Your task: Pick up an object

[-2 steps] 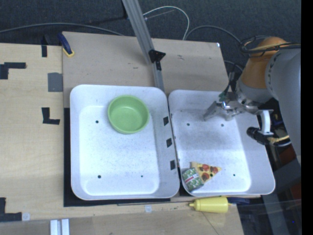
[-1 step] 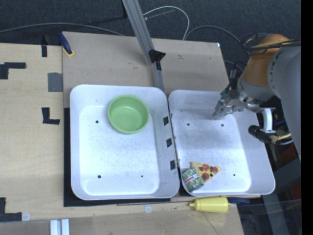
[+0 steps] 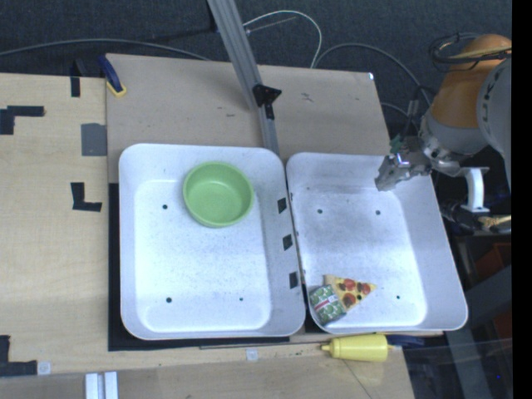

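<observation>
Bench: pale wooden bench top point(image 3: 50, 248) with dark tape marks at the left, a tan board point(image 3: 324, 110) behind the bins, dark carpet beyond.
Left bin: shallow white bin point(image 3: 150, 289), rounded corners, speckled floor, touching the right bin along its inner edge.
Green bowl: round light-green bowl point(image 3: 218, 193), upright, in the far part of the left bin, near the back wall and toward that bin's right half.
Right bin: shallow white bin point(image 3: 416, 248), slightly skewed against the left one, floor speckled with grey.
Pizza slice: toy pizza slice point(image 3: 352, 288) with red and green toppings, lying flat in the near left corner of the right bin, tip pointing right.
Green packet: small crumpled green and white item point(image 3: 326, 303), touching the pizza slice on its left, right at the bin's near wall; too small to tell what it is.
Yellow bottle: yellow squeeze bottle point(image 3: 361, 348) lying on its side on the bench, just outside the near rim of the right bin.
Pole: grey slanted metal pole point(image 3: 241, 48) with a black clamp, running from the top of the frame to the gap between the bins.
Arm: grey arm with its orange band point(image 3: 465, 98) at the right edge, cables trailing beside it.
Gripper: gripper point(image 3: 391, 173) over the far right corner of the right bin, well apart from the pizza slice and the green packet; nothing seen in its grasp; how far apart the fingers stand, I cannot tell.
</observation>
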`<move>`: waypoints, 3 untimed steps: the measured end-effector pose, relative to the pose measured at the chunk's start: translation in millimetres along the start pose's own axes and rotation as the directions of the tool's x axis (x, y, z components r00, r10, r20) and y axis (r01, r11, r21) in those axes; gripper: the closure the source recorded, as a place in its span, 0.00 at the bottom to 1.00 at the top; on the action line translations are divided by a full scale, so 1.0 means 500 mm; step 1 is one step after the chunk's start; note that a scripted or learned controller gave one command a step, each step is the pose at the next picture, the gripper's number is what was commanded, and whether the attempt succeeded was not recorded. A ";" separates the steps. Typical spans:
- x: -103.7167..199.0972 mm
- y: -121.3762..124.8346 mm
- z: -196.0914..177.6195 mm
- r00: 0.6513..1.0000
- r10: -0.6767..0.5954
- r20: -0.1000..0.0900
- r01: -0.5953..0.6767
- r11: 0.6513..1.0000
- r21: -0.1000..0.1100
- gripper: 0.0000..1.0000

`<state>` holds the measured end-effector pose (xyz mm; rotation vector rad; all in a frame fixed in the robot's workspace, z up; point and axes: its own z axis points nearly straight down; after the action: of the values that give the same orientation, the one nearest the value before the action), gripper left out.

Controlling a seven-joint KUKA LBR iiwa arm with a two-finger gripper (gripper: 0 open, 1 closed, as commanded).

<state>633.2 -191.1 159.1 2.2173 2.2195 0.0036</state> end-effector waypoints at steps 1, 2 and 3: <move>0.010 0.018 -0.096 1.000 -0.002 0.000 0.002 1.000 0.000 1.00; 0.008 0.017 -0.182 1.000 -0.001 0.000 0.001 1.000 0.000 1.00; 0.113 -0.004 -0.153 1.000 -0.004 -0.002 0.004 1.000 0.008 1.00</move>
<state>631.0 -134.3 235.3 2.2179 2.2290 -0.0023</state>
